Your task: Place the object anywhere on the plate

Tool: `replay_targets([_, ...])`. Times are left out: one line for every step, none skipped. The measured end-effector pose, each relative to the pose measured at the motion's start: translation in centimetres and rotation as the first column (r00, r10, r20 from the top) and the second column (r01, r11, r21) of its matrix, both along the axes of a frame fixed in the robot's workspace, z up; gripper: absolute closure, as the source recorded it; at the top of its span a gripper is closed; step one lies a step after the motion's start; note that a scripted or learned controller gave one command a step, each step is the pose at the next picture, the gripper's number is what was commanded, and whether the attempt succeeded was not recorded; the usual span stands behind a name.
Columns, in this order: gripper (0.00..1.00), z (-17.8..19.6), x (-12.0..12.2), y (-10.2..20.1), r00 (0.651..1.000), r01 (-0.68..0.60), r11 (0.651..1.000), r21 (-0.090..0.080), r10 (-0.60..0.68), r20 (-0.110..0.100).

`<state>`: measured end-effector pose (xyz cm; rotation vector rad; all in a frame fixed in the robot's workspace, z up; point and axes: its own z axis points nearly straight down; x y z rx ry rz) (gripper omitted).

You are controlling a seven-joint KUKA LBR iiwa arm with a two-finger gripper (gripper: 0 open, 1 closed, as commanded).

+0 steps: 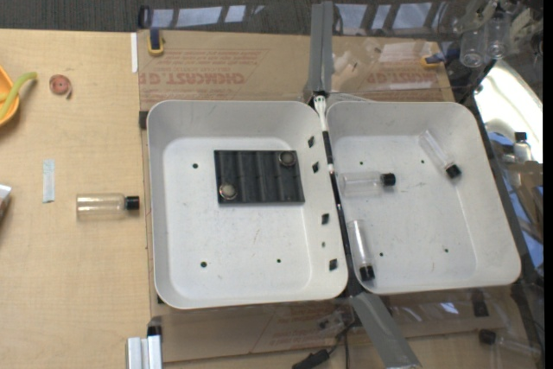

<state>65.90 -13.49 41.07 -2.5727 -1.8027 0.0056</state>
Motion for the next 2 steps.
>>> replay_targets([1.0,-21.0,-7.7,2.4,0.989,0.149,0.989,0.001,-0.149,-0.003])
replay_targets([1.0,-9.0,0.0,-5.0,0.992,0.125,0.992,0.0,-0.125,0.001])
